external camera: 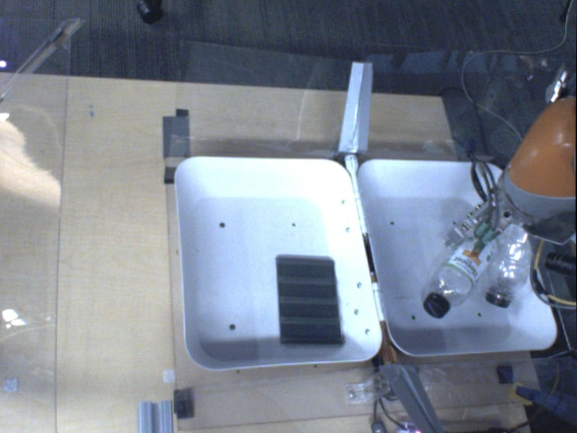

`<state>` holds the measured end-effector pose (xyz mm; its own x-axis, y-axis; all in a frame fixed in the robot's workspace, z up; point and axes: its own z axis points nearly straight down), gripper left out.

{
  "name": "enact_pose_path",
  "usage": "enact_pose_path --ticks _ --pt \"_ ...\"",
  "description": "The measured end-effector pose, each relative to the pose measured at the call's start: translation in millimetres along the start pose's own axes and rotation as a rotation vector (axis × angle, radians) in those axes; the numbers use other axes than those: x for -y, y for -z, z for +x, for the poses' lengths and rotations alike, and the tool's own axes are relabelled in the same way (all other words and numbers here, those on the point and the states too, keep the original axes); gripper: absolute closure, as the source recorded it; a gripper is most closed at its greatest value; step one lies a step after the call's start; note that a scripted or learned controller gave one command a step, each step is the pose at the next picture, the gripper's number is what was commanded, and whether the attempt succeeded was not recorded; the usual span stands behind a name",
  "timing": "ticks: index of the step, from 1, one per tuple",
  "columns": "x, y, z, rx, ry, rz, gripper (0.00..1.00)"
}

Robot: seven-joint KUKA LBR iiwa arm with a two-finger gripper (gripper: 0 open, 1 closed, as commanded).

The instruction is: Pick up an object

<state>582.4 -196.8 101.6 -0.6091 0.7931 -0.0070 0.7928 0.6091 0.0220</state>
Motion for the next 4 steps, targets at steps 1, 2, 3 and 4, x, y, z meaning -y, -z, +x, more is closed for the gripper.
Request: enact_pose_path --ticks 1,2,3,4 --pt "-6.1 3.1 41.6 -0.006 0.144 0.017 1.00" --pt "-61.8 97.3 20.0 -0.003 0.371 0.014 1.00" --pt "-61.6 97.0 20.1 -0.004 0.371 0.014 0.00" --pt "-50.7 162.5 59.3 -0.003 0.321 0.014 0.00"
